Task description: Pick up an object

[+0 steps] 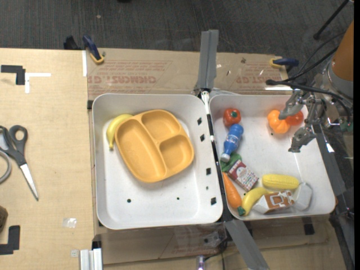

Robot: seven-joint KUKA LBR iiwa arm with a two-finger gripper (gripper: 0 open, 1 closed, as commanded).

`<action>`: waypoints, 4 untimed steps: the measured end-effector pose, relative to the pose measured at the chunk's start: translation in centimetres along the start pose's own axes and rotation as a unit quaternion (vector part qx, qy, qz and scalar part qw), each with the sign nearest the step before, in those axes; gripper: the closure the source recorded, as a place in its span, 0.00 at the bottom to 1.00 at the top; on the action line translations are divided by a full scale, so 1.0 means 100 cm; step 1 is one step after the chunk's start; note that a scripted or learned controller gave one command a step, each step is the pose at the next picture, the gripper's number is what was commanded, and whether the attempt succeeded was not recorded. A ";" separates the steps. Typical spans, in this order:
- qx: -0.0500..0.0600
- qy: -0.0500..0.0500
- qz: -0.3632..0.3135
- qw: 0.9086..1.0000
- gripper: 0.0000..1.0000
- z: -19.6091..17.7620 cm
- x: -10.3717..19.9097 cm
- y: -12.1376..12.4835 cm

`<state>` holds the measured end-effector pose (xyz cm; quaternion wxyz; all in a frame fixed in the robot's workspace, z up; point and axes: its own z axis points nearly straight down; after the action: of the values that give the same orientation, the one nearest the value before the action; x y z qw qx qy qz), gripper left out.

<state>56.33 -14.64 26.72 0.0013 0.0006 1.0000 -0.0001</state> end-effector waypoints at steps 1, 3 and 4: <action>0.000 0.000 -0.071 0.998 0.00 0.159 0.011 -0.016; 0.000 -0.002 0.100 0.995 0.00 0.173 -0.054 0.053; 0.000 -0.001 0.136 0.991 0.00 0.095 -0.034 -0.025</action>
<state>59.75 -17.16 17.25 0.0024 0.1366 0.9906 -0.0005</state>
